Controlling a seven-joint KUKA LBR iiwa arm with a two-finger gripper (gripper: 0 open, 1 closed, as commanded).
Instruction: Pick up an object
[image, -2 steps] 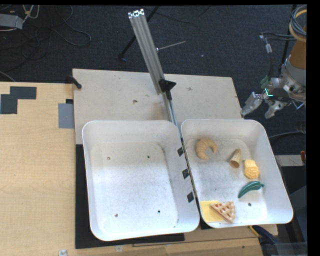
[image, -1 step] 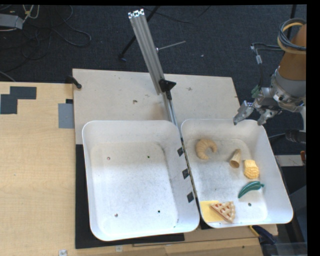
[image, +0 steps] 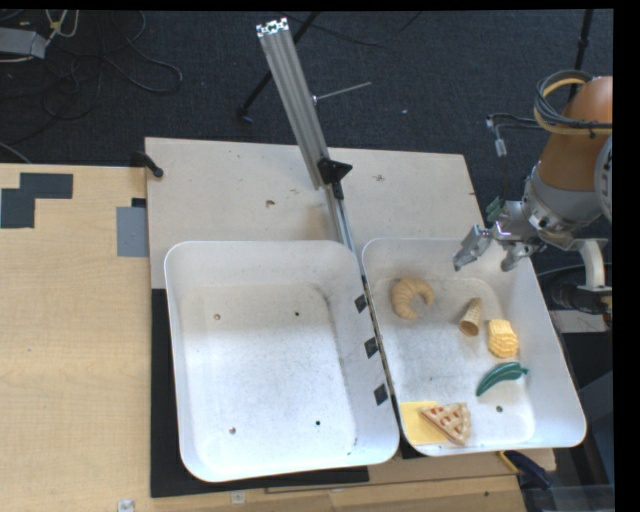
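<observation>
Nearest in the right white bin (image: 560, 420) lies a tan waffle wedge (image: 447, 420), then a green pepper (image: 500, 378), yellow corn cob (image: 503, 338), beige cone (image: 470, 316) and brown croissant (image: 411, 296). Farthest, the end effector (image: 492, 250) hovers with fingers apart, holding nothing; it should centre over one item before descending

Dark carpet (image: 150, 70) with cables (image: 40, 40) lies behind a pale wooden bench (image: 70, 330).

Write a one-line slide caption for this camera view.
Open tool hovers over the right bin's far end; croissant, cone, corn, pepper, waffle inside.
</observation>
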